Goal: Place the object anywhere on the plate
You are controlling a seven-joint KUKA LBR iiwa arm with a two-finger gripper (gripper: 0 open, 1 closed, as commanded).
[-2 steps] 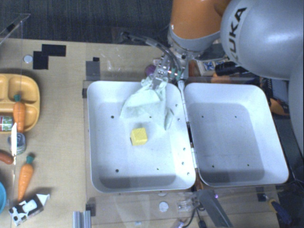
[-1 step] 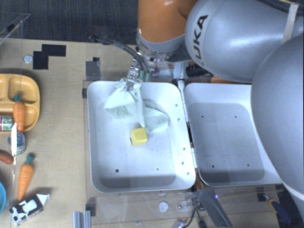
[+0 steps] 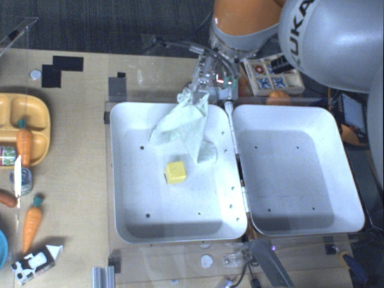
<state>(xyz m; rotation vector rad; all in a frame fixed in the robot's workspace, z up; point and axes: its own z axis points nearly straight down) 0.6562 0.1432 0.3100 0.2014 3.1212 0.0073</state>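
Note:
A white cloth (image 3: 183, 128) is drawn up to a peak at the far right corner of the left bin (image 3: 129, 221), its lower part still draped on the bin floor. My gripper (image 3: 201, 92) sits at that peak, shut on the cloth's top corner. On the bin floor just in front of the cloth lies a small yellow block (image 3: 176, 172). The plate (image 3: 33, 110) is a yellow divided dish at the far left of the bench, outside the bins, with a carrot (image 3: 23, 147) lying on it.
The right bin (image 3: 300, 179) adjoins the left one. A second carrot (image 3: 31, 221), a small can (image 3: 7, 155) and a cow-patterned carton (image 3: 36, 261) lie on the bench below the plate. A printed box (image 3: 270, 75) sits behind the right bin.

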